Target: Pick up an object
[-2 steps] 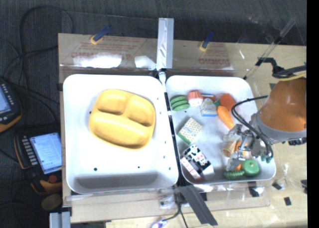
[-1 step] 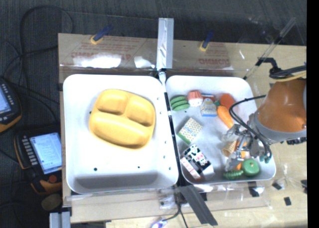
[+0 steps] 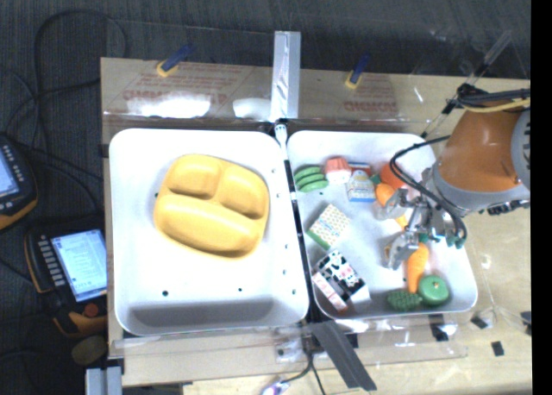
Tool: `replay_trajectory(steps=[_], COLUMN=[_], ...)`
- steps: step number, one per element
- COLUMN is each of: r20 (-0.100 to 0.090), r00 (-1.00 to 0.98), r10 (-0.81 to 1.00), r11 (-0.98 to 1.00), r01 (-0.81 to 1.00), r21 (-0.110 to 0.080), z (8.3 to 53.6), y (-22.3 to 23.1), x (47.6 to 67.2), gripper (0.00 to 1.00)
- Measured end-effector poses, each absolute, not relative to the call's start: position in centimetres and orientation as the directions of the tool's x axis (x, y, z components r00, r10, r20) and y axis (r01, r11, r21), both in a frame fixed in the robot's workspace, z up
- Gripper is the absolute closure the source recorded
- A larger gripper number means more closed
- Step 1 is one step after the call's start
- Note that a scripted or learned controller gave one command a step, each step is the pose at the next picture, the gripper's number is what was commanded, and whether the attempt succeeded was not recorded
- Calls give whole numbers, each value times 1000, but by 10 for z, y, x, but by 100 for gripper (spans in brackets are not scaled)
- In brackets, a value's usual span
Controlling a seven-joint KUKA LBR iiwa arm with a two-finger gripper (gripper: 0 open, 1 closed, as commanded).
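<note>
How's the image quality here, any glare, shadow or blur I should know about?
Camera view: even overhead light; the left bin shows a soft shadow along its near wall; the white plastic looks bright but not blown out; the gripper and the small toys around it look slightly soft, and fine detail is low.

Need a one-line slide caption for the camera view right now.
Pincer lowered into the right bin beside the toy carrot; yellow tray sits in the left bin.

"What did the arm [image 3: 493, 160] look like?"

"It had a broad, rounded orange band, with a grey collar beneath it and grey casing at the far edge."

"And cables?"

"A black cable [image 3: 412, 160] looped beside the band. The gripper [image 3: 412, 231] below was small, metallic grey, with thin wires around it."
</note>
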State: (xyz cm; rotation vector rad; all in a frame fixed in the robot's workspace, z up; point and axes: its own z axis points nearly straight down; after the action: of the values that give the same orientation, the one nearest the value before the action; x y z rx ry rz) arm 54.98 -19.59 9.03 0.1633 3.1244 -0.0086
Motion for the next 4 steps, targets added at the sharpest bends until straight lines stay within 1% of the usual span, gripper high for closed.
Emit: replay_trajectory(steps=[1, 2, 3, 4], r20=[-18, -27, -16, -16], r00=[-966, -958, -910, -961], r10=[258, 284, 414, 277], r11=[966, 959, 910, 961], r01=[258, 284, 414, 277], r21=[2, 1, 1, -1], z=[91, 92, 91, 90], y=[-209, -206, -165, -136], x=[512, 493, 512, 609], gripper=[0, 0, 0, 0])
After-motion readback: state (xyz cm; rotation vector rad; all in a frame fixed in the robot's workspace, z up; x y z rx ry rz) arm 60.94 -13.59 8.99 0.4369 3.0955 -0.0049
